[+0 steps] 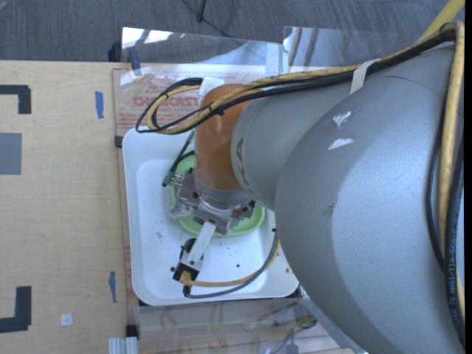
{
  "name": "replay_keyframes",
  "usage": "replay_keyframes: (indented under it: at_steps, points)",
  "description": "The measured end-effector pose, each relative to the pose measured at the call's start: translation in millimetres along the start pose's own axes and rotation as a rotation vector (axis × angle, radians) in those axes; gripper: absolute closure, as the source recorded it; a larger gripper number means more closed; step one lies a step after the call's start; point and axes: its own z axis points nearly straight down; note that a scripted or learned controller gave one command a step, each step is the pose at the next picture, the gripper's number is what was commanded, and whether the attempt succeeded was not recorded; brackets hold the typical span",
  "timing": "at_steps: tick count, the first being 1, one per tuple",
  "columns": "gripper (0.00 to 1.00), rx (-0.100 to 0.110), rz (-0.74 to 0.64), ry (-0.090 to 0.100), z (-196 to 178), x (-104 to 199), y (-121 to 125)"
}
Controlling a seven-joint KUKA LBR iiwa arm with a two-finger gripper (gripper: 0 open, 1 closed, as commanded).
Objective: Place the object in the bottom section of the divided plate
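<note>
A light green divided plate (pixel 249 223) lies in the white bin (pixel 147 220), mostly covered by the arm. Only its left rim and lower right rim show. The gripper (pixel 198 206) hangs straight down over the plate, below the orange band of the wrist, and its metal body hides the plate's sections. I see no loose object on the bin floor or on the visible parts of the plate.
The big grey arm fills the right half of the view and covers the bin's right side. A wooden bench surface (pixel 59 198) with blue tape marks lies to the left. A printed cardboard sheet (pixel 158 98) sits at the bin's far edge.
</note>
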Motion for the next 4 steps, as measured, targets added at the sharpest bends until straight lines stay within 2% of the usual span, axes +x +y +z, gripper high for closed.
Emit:
replay_keyframes:
  at_steps: [1, 2, 3, 4]
  points:
    - [0.00, -0.023, -0.233, 0.018, 55, 20, 9]
    - [1.00, -0.024, -0.239, 0.018, 47, 22, 8]
    - [0.00, -0.024, -0.233, 0.011, 47, 18, 10]
    - [1.00, -0.015, -0.240, 0.012, 43, 22, 6]
